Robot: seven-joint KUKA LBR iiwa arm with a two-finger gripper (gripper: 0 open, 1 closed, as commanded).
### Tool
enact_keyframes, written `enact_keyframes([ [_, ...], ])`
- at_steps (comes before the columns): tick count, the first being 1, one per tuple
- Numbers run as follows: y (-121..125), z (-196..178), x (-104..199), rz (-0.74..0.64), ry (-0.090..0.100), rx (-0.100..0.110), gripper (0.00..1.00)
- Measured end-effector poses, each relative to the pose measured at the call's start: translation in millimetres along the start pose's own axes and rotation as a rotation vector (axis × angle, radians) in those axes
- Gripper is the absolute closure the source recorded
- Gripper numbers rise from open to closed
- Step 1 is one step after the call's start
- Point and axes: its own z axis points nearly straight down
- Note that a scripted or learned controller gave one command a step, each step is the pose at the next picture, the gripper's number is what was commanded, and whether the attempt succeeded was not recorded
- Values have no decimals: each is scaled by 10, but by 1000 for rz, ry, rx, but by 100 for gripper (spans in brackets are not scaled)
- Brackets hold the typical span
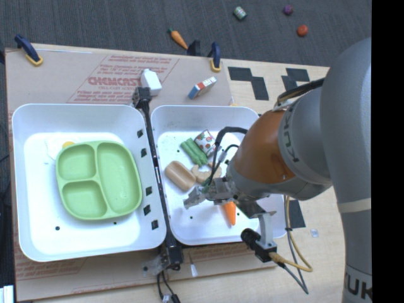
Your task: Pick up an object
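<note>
The arm reaches low into the right bin (165, 169), its gripper (197, 196) (I cannot tell its state) beside bread roll (179, 175), carrot (230, 213) and green beans (193, 151).

Red "CHEMCAST" print marks the cardboard sheet (95, 74).

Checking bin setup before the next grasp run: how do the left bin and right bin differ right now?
The left bin holds one green divided plate; the right bin holds several small loose items, among them a tan bread-like piece, a green piece and an orange carrot. The gripper is over the right bin, and none is over the left bin. Both are shallow white bins.
</note>
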Motion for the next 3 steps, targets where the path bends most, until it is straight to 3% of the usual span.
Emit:
enact_keyframes([
  [1, 10, -101, 0, -7, -1, -1, 100],
  [2, -5, -694, -235, 10, 1, -1, 100],
  [3, 10, -797, -234, 5, 1, -3, 100],
])
